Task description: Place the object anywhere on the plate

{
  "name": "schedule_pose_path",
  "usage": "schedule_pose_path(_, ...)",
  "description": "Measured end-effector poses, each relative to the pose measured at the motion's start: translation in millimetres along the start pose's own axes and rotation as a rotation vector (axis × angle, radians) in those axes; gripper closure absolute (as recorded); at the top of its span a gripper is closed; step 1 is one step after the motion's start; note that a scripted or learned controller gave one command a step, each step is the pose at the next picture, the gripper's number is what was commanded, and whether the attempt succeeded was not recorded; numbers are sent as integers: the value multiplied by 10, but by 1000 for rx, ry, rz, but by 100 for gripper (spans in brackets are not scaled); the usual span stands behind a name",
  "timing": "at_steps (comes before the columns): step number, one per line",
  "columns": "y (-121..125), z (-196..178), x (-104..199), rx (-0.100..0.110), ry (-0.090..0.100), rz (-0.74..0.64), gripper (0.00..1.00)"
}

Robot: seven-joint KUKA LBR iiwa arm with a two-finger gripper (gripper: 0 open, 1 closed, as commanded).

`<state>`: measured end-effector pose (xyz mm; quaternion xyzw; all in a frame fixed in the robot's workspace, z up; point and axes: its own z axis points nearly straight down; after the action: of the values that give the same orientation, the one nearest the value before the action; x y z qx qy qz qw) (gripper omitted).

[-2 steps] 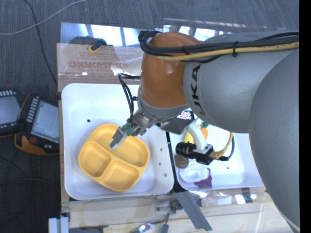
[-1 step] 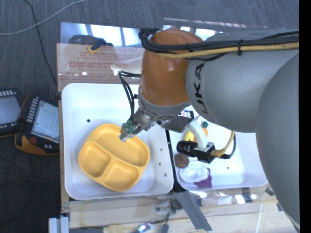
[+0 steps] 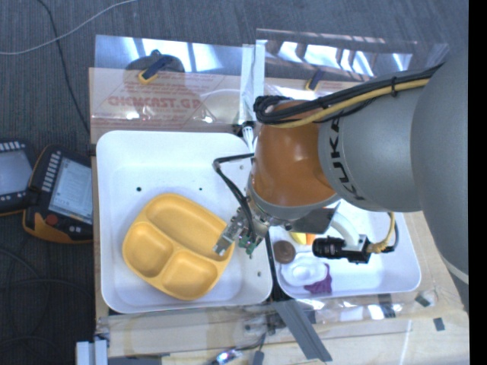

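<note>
A yellow plate (image 3: 171, 243) with three compartments lies tilted in the left white bin (image 3: 122, 166). My gripper (image 3: 236, 239) hangs over the plate's right rim, close to the wall between the two bins. Nothing can be made out in it from this angle. The arm's orange wrist and grey body cover much of the right bin (image 3: 403, 272). In that bin's near-left corner lie a brown round object (image 3: 284, 252), an orange piece (image 3: 300, 239), a white object (image 3: 304, 269) and a purple object (image 3: 320, 284).
A black cable loops from the wrist down toward the gripper over the left bin. A teach pendant (image 3: 61, 196) lies on the floor left of the bench. Clear plastic sheeting (image 3: 167, 101) stands behind the bins.
</note>
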<state>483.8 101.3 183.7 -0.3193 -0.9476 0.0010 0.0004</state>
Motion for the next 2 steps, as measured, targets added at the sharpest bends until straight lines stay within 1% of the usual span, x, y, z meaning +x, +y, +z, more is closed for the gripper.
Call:
schedule_pose_path(1, -691, -620, -540, -2, -4, -95, 100)
schedule_pose_path(2, -39, 4, -523, -2, 0, -209, 100)
